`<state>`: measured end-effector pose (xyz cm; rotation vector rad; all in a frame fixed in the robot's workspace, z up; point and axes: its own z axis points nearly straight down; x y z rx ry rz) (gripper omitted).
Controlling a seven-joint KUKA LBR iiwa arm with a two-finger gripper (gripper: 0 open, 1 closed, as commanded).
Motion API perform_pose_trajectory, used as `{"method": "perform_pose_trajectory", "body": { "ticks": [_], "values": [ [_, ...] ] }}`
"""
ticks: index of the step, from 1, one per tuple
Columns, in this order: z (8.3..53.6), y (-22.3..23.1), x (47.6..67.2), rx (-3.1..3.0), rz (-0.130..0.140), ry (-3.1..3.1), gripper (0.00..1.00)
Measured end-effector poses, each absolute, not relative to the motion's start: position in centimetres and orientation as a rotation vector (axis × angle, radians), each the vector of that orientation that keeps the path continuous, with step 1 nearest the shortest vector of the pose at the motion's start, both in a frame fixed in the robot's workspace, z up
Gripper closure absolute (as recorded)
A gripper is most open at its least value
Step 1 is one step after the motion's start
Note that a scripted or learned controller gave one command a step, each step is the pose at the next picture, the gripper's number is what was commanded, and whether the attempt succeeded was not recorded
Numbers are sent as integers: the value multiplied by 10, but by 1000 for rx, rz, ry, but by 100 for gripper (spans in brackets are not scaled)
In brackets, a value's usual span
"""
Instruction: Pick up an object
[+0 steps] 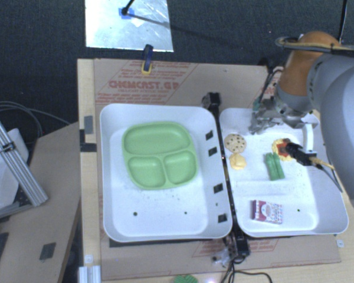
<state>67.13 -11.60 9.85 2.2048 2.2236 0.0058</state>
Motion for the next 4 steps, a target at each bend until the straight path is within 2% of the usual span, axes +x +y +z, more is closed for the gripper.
{"method": "perform_pose_trajectory", "body": {
  "ticks": [1, 2, 3, 4],
  "values": [
    [98, -116, 671, 2203, 5, 2226, 0],
    [89, -190, 590, 2229, -4, 2214, 0],
    [84, -135, 554, 2217, 0, 2230, 0],
    [95, -138, 557, 2215, 4, 2223, 100]
  ]
}}
